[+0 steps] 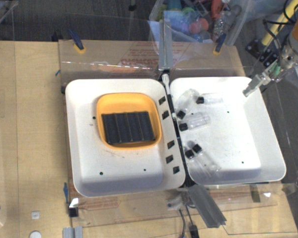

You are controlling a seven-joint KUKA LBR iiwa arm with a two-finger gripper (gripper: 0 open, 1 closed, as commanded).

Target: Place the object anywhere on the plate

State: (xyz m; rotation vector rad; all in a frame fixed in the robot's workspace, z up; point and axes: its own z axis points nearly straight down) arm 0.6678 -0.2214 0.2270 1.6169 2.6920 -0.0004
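Note:
An orange plate (120,102) with rounded corners lies in the left bin (84,157). On it rests a black ridged rectangular object (127,128), flat and fully inside the rim. My gripper (252,87) hangs over the far right corner of the right bin (248,148), well away from the plate and from the black object. Nothing shows in it.
Several clear plastic vials with black caps lie in the right bin's left half: one (191,98) near the back, one (194,121) in the middle, one (202,158) near the front. A divider (170,133) with black tabs separates the bins. A box of toys (198,9) stands behind.

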